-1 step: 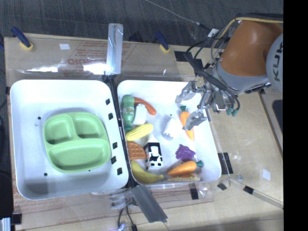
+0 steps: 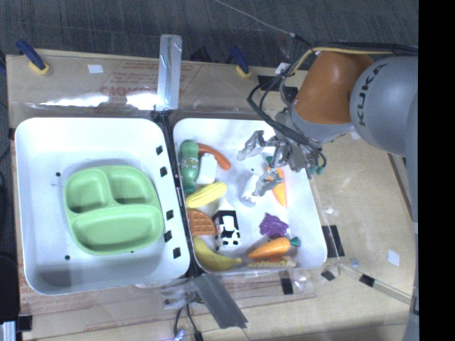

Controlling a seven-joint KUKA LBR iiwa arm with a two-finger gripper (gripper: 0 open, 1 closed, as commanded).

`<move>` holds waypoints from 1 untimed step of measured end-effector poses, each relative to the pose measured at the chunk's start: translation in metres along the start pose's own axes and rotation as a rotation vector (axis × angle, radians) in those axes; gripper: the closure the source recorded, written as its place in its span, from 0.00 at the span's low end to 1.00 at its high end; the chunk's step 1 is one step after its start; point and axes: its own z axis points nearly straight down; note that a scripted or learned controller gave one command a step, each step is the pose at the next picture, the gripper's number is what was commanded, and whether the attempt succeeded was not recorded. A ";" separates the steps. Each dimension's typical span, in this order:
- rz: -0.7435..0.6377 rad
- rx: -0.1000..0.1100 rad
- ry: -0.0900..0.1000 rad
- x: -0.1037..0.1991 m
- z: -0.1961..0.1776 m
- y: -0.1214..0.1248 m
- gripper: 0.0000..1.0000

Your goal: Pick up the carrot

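Orange carrot (image 2: pixel 280 187) sits gripped between the narrowed jaws (image 2: pixel 271 181) — above the right bin (image 2: pixel 313 212).

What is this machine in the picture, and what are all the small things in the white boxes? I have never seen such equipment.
This is a robot arm, grey with an orange band, seen by one camera above the bench. At its end is a gripper with two metal fingers, hanging over the right bin. That bin holds toy food: a carrot near the front, a banana, corn, a green bottle, purple grapes and a small cow figure. An orange piece lies beside the gripper. The left bin holds a green divided plate. I cannot tell whether anything is gripped.
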 end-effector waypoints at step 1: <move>-0.275 0.003 -0.006 0.032 0.052 -0.017 0.00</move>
